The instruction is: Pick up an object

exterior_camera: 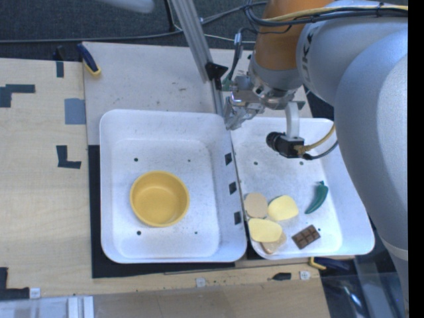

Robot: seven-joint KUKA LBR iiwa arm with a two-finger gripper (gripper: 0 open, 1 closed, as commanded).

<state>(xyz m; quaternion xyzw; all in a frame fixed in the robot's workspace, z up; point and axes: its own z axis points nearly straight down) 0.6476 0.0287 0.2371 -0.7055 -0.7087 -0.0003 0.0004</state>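
Note:
My gripper (234,116) hangs over the far end of the wall between the two bins, well above the bin floor, and I see nothing in it. The right bin (271,174) holds its objects at its near end: a beige round piece (256,205), two yellow pieces (283,209) (265,230), a brown chocolate block (306,236) and a green pepper (318,197). A tan piece (273,246) peeks out from under the front yellow one. All of these lie far from the gripper, towards the front.
A yellow bowl (159,198) sits upright in the left bin (165,148), at its near left. A slanted metal pole (192,28) crosses the back, just left of the gripper. The arm's bulk covers the right bin's far right corner.

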